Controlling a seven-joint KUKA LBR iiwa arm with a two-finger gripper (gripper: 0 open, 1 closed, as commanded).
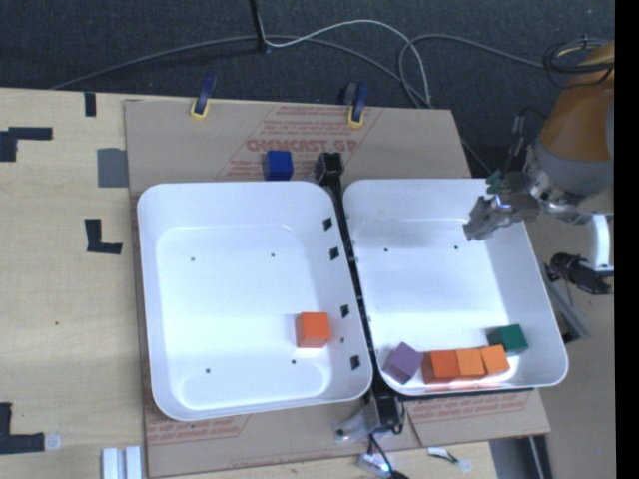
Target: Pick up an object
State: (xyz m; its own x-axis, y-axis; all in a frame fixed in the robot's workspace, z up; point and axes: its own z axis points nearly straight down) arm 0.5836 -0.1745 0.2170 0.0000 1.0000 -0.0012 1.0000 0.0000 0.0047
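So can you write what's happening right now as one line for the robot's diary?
pincer: over right bin, upper right, holding nothing | purple block, orange blocks, green block: right bin's near edge | orange cube: left bin

The arm enters from the right edge of the view, its grey body topped by a broad orange band at the upper right — the band sits just above the wrist. From there the wrist angles down and to the left, ending in the gripper, which hangs over the far right corner of the right bin, close to that bin's right rim. The gripper points down and leftward toward the bin floor — small and dark grey against the white. Nothing shows between its tips. A white fitting and dark cabling sit beside the arm at the right edge.
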